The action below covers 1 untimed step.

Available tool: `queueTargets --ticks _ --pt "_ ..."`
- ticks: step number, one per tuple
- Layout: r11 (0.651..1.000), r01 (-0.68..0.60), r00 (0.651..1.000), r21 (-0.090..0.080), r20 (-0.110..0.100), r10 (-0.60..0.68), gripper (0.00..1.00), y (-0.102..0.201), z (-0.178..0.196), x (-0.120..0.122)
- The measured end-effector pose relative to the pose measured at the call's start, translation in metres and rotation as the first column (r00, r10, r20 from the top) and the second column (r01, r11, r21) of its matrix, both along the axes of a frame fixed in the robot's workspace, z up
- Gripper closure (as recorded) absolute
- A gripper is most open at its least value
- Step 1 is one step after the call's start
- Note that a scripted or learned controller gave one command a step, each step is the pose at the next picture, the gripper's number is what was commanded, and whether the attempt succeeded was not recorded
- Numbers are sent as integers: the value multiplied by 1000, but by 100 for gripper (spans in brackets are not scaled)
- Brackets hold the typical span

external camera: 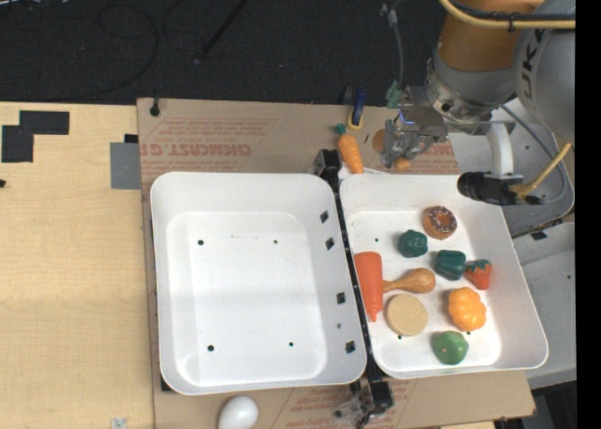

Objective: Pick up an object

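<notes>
The grey arm's gripper (pixel 406 147) hovered just beyond the far rim of the right-hand shallow white plastic bin (pixel 526 324); I could not tell how its fingers stood. Toy foods crowded that bin's middle and near half, among them an orange plastic carrot (pixel 369 283) against its left wall, while a second small orange carrot (pixel 350 153) lay outside its far-left corner.

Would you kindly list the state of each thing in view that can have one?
Gripper: raised over the right bin's far rim.
Right white bin: holds the toy foods.
Long orange carrot: lying flat against the right bin's left wall.
Small orange carrot: lying outside the bins.
White egg: resting on the cardboard.
</notes>
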<state>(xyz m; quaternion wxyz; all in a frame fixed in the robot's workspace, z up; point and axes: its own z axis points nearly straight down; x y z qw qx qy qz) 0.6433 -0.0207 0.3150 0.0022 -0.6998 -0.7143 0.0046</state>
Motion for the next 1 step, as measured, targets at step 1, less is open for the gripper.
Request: queueTargets --ticks 1 --pt "1000 27 1000 1 4 -27 100 -76 -32 0"
